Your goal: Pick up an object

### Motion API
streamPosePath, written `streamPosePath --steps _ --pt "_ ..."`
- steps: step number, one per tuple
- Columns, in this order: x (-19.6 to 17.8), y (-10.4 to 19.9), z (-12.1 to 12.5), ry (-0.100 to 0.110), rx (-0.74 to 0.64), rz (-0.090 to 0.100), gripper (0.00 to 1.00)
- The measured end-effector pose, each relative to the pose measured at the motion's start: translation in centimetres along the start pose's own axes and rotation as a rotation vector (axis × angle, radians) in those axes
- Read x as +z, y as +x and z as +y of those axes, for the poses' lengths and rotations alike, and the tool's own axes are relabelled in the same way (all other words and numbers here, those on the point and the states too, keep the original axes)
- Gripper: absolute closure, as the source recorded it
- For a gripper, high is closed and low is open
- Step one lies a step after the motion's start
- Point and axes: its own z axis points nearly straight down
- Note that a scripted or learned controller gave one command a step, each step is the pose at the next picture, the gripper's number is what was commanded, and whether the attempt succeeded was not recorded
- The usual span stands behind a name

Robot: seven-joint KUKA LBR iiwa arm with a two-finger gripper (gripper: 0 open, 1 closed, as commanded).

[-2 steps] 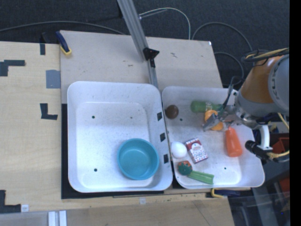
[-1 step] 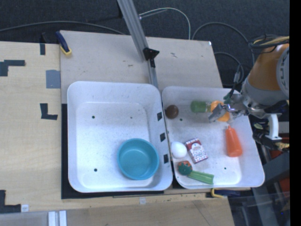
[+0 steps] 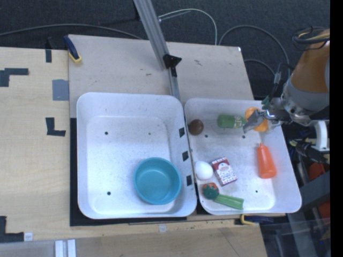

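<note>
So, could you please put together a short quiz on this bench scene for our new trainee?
1. True or false: the blue bowl sits in the same bin as the white egg.
2. Which thing lies nearest the gripper? A) the brown ball B) the small orange object C) the red carton
3. Fill in: the orange bottle lies in the ___ bin as the camera sees it.

Key: 1. False: the bowl is in the left bin, the egg in the right bin. 2. B. 3. Right.

Two white bins (image 3: 86, 143), one blue bowl (image 3: 156, 180), one egg (image 3: 203, 170)
</note>
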Motion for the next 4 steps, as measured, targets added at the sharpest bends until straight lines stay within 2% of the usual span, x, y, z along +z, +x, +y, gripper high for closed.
streamPosePath --steps 1,2,3,4 --pt "-4.5 0.0 0.1 -0.001 0.0 0.0 1.0" --pt "-5.0 5.9 -0.1 0.003 -0.005 0.003 1.0" --pt "-3.5 11.2 -1.0 0.006 -0.004 0.003 1.0" --pt "-4.2 16.5 -2.3 0.006 -0.005 0.003 1.0"
